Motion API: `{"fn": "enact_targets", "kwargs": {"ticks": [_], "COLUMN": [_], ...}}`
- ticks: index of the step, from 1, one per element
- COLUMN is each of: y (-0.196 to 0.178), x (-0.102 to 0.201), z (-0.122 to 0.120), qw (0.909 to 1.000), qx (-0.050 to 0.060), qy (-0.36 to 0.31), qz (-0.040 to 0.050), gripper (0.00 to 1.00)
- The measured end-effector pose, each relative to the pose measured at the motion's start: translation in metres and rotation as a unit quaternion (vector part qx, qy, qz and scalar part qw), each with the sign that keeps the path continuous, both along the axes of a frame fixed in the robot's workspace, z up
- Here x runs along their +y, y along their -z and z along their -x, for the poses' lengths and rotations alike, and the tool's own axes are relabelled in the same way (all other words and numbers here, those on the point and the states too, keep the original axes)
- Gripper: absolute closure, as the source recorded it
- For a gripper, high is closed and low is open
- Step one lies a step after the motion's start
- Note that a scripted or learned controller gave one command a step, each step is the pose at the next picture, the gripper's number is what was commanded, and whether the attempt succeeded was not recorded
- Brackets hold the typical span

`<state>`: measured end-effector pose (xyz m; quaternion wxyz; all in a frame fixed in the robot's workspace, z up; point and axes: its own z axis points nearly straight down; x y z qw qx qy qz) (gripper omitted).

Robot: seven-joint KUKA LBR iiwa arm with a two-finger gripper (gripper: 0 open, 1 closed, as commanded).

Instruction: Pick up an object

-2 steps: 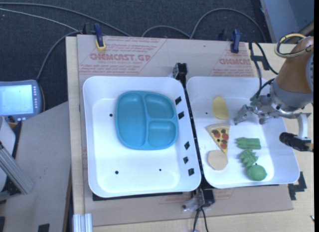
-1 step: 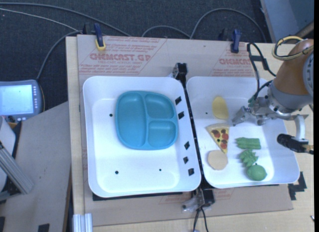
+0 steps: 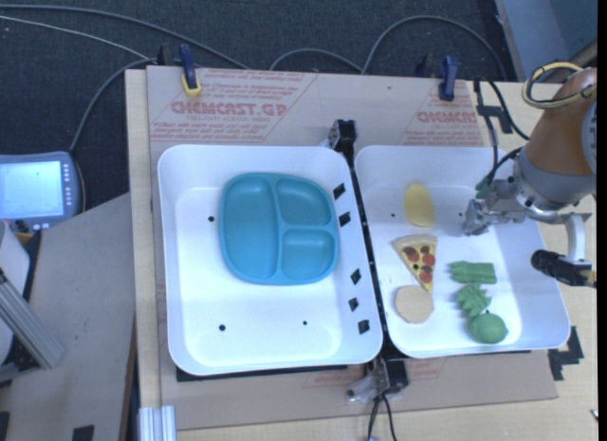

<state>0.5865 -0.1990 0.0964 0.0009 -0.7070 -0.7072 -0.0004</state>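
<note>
Bench, two white bins: right bin [image 3: 545,268] holds pizza slice [image 3: 418,260]; gripper [image 3: 475,220] just right of slice, finger state indiscernible.

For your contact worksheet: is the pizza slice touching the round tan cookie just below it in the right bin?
Touching. The camera view shows the pizza slice with its narrow tip meeting the top edge of the tan cookie, no white bin floor visible between them.

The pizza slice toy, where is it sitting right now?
The pizza slice lies in the right bin, near its left wall, below the yellow piece and just above the round tan cookie.
</note>
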Motion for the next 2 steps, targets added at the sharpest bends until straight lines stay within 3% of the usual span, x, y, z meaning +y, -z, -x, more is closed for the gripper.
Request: {"fn": "enact_targets", "kwargs": {"ticks": [2], "y": [-0.099], "x": [0.005], "z": [-0.017], "qw": [1.0], "qx": [-0.003], "qy": [-0.001], "qz": [0.0016], "gripper": [1.0]}}
